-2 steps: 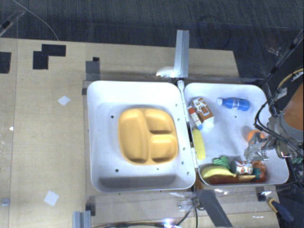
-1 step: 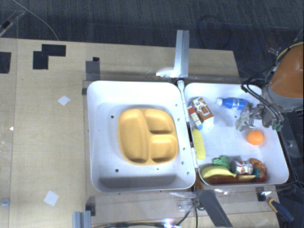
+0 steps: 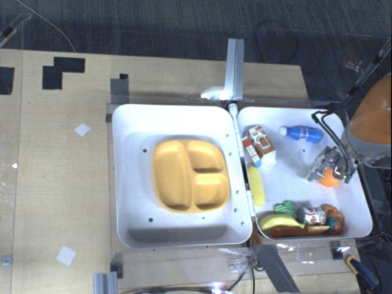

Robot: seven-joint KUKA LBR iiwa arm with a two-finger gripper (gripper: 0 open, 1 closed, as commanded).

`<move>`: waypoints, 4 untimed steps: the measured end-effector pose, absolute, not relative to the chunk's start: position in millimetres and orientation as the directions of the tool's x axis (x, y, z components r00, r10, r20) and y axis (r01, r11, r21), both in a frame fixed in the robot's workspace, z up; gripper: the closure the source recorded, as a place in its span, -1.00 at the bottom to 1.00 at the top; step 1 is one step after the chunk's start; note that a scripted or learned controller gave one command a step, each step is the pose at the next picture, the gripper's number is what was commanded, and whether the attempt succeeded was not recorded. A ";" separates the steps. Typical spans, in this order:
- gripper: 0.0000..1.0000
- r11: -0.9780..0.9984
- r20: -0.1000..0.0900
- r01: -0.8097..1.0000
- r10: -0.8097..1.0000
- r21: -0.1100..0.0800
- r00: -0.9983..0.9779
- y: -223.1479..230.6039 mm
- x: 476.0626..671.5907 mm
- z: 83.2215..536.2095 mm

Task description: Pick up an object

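While hovering low in the right white bin [image 3: 362,225], the two-finger gripper [image 3: 327,169] is touching a small orange ball [image 3: 329,177]; grasp unconfirmed, lift pending.

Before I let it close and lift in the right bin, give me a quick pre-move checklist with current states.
1. Gripper is over the right bin: ok.
2. Gripper sits at the orange ball: ok, it is right against it.
3. Ball between the fingers: cannot tell.
4. Blue bottle clear of the gripper: ok, apart, up and to the left in view.
5. Banana and the pile along the near wall clear of the gripper: ok.
6. Yellow tray in the left bin, away from the work: ok.
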State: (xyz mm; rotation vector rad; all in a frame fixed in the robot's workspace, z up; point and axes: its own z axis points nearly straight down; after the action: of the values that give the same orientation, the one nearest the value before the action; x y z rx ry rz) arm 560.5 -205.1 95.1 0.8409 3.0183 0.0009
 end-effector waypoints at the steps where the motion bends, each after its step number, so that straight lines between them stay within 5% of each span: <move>1: -1.00 0.650 -0.010 0.759 0.760 0.013 -0.650 -114.4 611.5 90.0; 2: -1.00 0.790 -0.010 0.613 0.613 0.006 -0.790 -122.6 659.3 88.5; 3: -1.00 0.959 -0.013 0.282 0.282 0.002 -0.959 -151.7 647.1 88.9; 4: -1.00 0.862 -0.008 0.508 0.508 0.003 -0.862 -167.7 618.9 95.2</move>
State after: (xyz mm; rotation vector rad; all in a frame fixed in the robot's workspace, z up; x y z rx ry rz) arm 618.9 -167.7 95.2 0.8242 3.0229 0.0018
